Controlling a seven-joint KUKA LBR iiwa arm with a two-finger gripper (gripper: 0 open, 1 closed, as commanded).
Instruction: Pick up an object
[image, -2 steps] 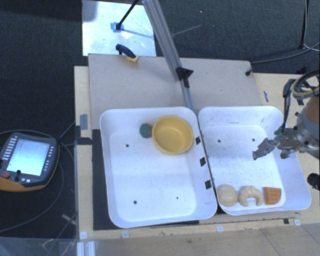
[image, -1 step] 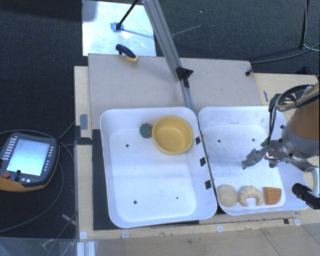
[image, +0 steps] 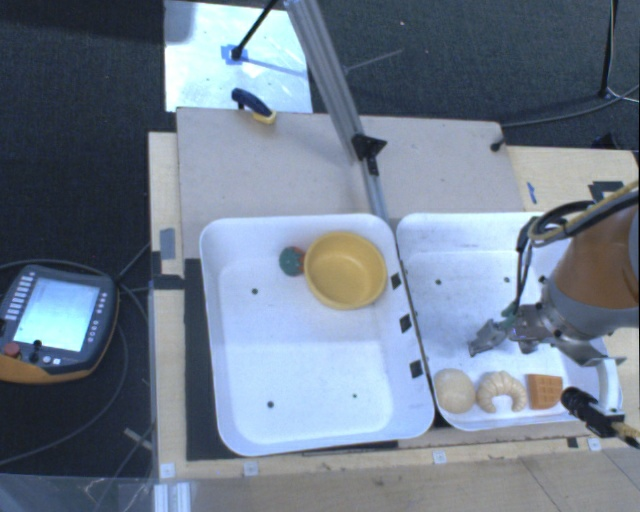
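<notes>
Two white bins side by side, and the gripper (image: 492, 338) hangs over the right bin (image: 450, 245), its fingers too blurred for me to tell whether they are spread or pressed together. Just below it along the bin's near edge sit a pale round roll (image: 454, 390), a croissant (image: 501, 391) and an orange block (image: 545, 390), none between the fingers, while off to its left, in the left bin (image: 300, 400), a yellow bowl (image: 345, 270) touches a small green ball (image: 291, 261)

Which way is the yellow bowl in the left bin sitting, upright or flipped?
Upright. The yellow bowl shows its open hollow and rim facing the camera, at the back of the left bin, beside a small green object.
</notes>
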